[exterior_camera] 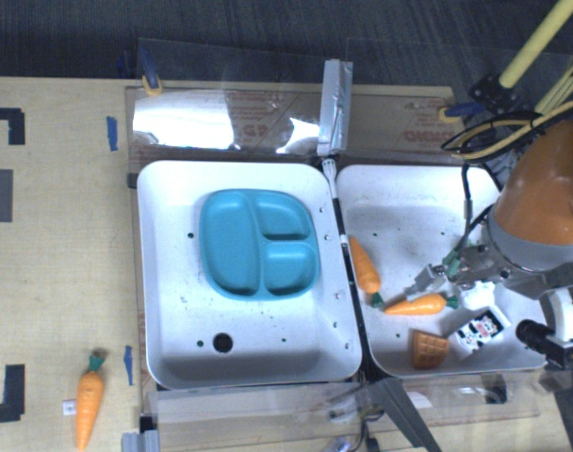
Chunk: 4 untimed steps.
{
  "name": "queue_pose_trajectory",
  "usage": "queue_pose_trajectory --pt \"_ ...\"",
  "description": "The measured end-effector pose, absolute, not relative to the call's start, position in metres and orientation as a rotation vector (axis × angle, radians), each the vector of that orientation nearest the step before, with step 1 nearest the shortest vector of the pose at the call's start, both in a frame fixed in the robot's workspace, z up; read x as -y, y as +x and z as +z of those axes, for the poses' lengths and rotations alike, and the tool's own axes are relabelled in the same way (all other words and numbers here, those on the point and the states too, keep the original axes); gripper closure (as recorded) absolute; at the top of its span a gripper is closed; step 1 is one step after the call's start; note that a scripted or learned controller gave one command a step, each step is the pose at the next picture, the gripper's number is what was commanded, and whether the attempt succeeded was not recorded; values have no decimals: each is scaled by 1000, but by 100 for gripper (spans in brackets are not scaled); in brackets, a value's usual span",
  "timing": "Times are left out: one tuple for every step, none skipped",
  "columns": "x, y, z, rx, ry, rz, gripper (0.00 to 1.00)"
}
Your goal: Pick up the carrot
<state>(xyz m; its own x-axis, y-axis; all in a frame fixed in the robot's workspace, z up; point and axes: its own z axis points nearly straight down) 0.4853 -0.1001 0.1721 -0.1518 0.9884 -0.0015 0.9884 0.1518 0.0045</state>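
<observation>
Orange toy carrot with a green top [417,305] lying flat in the right white bin [400,196], just beside the tool [444,279]; spread or pressed together, cannot tell. Better to come down straight over the middle of this carrot and close across its thin width, not along it. Second orange carrot [364,264] close by at the bin's left wall, easy to bump. Brown cone-shaped piece [428,348] and small white-and-black block [480,330] also near. Blue divided plate [260,243] in the left white bin [164,281], well apart.
</observation>
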Motion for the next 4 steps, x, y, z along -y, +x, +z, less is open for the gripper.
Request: queue_pose_trajectory --pt "108 484 87 -2299 2133 7 0" --pt "98 482 87 -2303 2127 5 0" --pt "97 481 87 -2296 2134 5 0" --pt "124 482 260 -2249 2181 8 0"
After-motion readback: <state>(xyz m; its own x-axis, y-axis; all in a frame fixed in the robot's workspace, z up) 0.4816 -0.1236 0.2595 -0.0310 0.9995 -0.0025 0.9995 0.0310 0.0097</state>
